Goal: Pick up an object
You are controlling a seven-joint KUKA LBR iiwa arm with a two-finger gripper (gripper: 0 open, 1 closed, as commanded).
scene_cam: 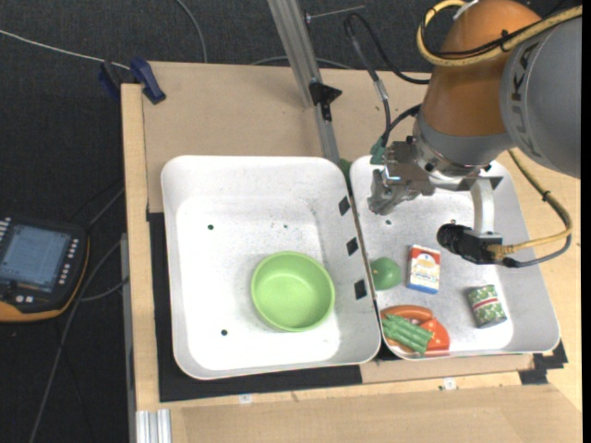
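My gripper (386,199) hangs over the upper left part of the right bin (517,247), with nothing visible between its fingers. Below it in that bin lie a small green round object (385,270) against the left wall, a red-and-white carton (425,269), a green can (486,305) and a red plate with green vegetables (415,331). A green bowl (292,291) sits in the left bin (203,210). The gripper is above and apart from all of these.
A grey pole (300,44) rises from the bench behind the bins. A black cable connector (466,242) dangles from the wrist over the right bin. A handheld pendant (37,266) lies off the bench at left. Blue clamps (138,79) sit at the bench's top-left corner.
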